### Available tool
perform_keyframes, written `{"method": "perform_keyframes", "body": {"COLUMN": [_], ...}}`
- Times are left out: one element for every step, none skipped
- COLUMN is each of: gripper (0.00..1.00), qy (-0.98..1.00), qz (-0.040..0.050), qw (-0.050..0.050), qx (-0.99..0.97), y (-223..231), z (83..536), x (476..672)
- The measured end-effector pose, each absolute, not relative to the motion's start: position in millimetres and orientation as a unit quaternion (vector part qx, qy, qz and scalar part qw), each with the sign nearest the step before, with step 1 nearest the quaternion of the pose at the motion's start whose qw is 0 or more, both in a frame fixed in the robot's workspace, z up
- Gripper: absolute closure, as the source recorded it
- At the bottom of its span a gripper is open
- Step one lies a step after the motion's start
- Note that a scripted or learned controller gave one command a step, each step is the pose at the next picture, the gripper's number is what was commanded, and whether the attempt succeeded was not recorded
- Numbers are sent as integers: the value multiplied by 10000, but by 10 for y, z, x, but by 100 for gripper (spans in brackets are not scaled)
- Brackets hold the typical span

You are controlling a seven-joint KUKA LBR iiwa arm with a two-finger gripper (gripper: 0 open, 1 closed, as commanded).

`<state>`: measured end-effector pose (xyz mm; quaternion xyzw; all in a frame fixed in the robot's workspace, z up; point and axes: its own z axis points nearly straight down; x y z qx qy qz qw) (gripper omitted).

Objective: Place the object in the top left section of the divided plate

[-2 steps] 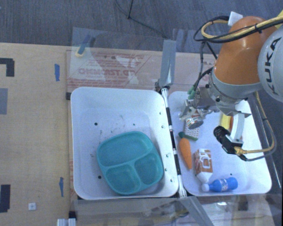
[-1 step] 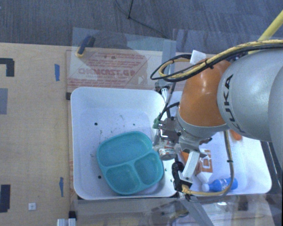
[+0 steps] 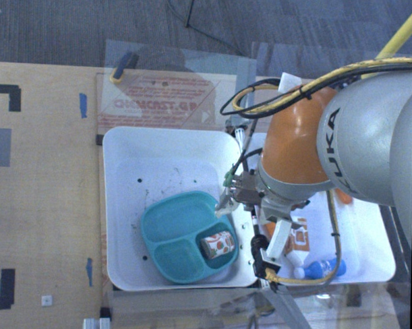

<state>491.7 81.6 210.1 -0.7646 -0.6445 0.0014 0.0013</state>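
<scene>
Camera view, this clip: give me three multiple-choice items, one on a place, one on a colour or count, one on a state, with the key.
1. Where does the small white carton with red print lie?
A. In the divided plate's lower right section
B. On the wooden bench
C. In the right bin

2. What colour is the divided plastic plate?
A. Red
B. Teal
C. Yellow

3. How does the blue-capped clear plastic bottle in the right white bin rest?
A. Standing upright
B. Lying on its side
C. Balanced on the plate

Key: 1 A, the carton sits inside that section's walls; 2 B, the plate is teal against the left white bin; 3 B, its length runs along the bin floor.
</scene>
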Motion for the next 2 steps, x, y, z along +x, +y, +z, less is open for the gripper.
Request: {"method": "perform_keyframes", "body": {"gripper": [100,0], "qy": [-6424,-6422], "qz": [12,14], "qw": [14,15], "qx": [-7664,-7665], "y": [799,796], "z": [2194,2194], "x": [4926,4926]}}
